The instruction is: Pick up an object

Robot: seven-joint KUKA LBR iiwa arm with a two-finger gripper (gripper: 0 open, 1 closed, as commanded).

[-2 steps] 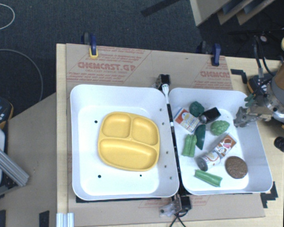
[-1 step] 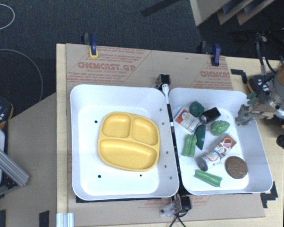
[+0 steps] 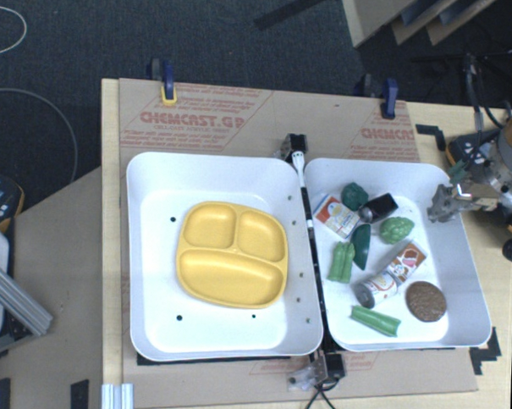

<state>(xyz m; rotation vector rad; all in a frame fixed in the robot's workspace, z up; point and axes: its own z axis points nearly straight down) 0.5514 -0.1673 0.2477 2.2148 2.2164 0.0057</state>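
Right bin: objects crowd its centre and left, touching or nearly so; bare floor lies along the right wall. Left bin: a yellow divided plate occupies the middle, with a bare margin around it.

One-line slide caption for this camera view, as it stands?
Grey end effector poised at right white bin's far edge above mixed small items; yellow three-compartment plastic tray sits in left white bin.

Two white bins sit side by side on the bench. The left bin holds a yellow divided plate near its middle. The right bin carries a clutter: a brown round disc toward its near right corner, a green stick by the near edge, a black block toward the far edge. The gripper hovers at the right bin's far right rim
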